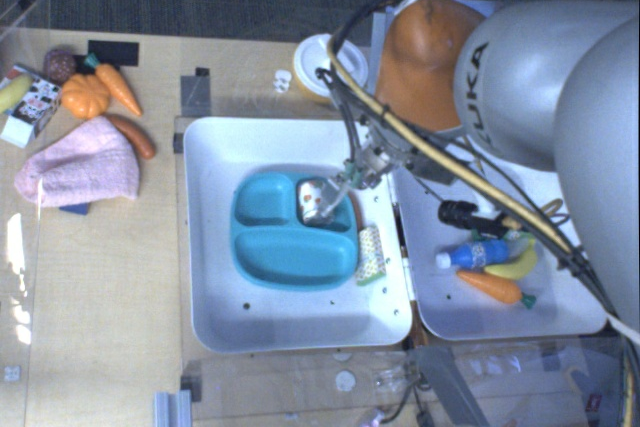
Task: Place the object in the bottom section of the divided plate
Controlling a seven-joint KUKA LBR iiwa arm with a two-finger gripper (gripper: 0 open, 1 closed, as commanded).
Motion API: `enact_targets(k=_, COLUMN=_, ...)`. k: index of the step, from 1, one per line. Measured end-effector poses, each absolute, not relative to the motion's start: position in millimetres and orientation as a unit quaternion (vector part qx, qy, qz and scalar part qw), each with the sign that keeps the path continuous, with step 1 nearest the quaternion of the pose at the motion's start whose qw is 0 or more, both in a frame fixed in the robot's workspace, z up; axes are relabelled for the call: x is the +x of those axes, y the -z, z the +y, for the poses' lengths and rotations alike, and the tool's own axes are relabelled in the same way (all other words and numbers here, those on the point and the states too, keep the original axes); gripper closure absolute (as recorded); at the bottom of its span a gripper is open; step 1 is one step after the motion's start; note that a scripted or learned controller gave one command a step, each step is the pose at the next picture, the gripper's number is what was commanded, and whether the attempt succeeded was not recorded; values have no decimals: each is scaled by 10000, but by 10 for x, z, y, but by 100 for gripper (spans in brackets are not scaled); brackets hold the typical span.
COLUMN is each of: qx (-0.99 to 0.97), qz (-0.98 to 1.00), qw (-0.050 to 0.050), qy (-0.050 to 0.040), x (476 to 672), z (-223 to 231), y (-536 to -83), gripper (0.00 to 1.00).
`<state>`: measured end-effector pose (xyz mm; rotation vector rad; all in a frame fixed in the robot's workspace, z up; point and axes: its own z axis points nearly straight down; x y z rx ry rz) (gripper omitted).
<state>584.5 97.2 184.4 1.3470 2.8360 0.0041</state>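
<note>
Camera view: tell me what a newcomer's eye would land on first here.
The big grey arm fills the upper right, reaching its gripper down over the blue divided plate in the left bin. At the plate's upper right section sits a shiny grey object at the gripper tip. In the right bin lie a carrot, a banana and a blue bottle.

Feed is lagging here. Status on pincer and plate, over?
Pincer over the blue divided plate, upper right section. Shiny object at its tip; grip unclear. Bottom section bare. Sponge beside plate's right edge.
</note>
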Motion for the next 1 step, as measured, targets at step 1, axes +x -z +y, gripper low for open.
enact_targets(k=1, qx=4290, qz=9033, qw=10, qy=-13, x=5845, z=972, y=-1844, gripper=0)
